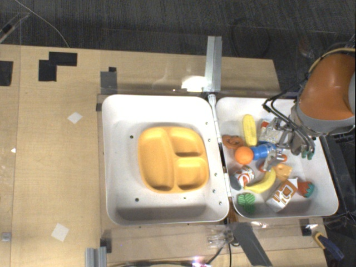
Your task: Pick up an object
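The right bin (322,204) holds several small items: a yellow corn cob (250,129), an orange ball (243,155), a blue object (261,151), a banana (261,183), a red-and-white can (244,177), a green round item (246,200), an orange-and-white carton (282,194) and a strawberry-like piece (306,189). My gripper (276,149) hangs low over the middle of this bin, just right of the blue object and the orange ball. The wrist hides its fingertips.
The left bin (119,121) holds a yellow divided tray (171,158). A metal post (213,65) rises at the back between the bins. The arm's orange band (332,90) looms over the right bin's far right corner. Cables run beside the wrist.
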Controlling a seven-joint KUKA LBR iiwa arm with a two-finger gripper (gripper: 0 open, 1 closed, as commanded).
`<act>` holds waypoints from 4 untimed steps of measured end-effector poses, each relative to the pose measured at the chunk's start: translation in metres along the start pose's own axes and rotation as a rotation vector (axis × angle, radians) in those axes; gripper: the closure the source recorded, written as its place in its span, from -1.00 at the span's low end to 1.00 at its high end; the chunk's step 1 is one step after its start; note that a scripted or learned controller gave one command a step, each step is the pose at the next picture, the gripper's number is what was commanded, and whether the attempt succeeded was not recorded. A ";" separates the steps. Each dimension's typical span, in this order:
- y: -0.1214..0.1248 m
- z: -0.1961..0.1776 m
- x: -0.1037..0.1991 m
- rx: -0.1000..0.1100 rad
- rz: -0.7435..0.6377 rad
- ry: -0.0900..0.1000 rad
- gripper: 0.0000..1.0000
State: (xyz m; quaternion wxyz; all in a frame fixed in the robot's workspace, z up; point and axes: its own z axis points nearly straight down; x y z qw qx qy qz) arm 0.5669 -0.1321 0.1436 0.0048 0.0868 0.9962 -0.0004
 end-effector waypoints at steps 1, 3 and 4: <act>0.020 0.055 -0.041 -0.001 0.174 -0.004 -1.00; 0.040 0.041 -0.090 -0.003 0.243 -0.013 1.00; 0.092 -0.045 -0.064 -0.004 0.552 -0.003 1.00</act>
